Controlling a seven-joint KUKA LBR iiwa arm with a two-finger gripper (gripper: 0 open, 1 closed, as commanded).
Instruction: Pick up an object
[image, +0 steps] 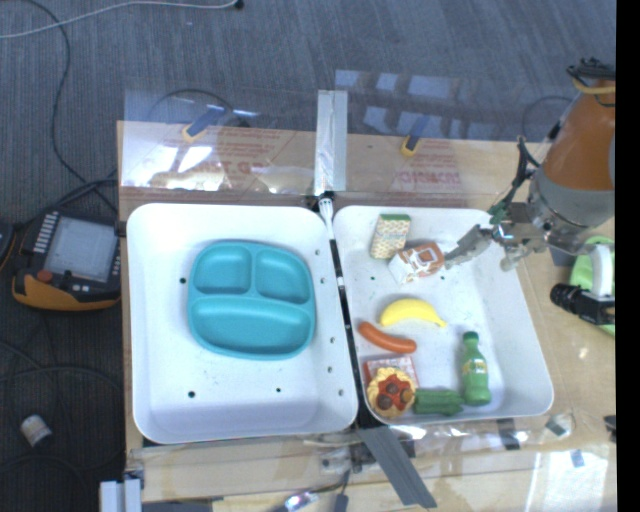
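Arm (580, 150) reaches into the right bin (520, 340) from the right, gripper (462, 248) beside the carton (418, 260).

The gripper sits low over the bin's upper part, its tip just right of the small white-and-red carton; whether the fingers are apart or together cannot be told, and nothing shows between them. Left of the carton stands a pale cracker box (390, 236). Below lie a banana (412, 314) and a sausage (386, 338). Along the near edge are a pizza slice (391, 390), a cucumber (437, 402) and a green bottle (474, 370). The left bin (160, 390) holds a teal tray (250, 299) with three compartments. A pendant (65, 262) lies on the floor at left.
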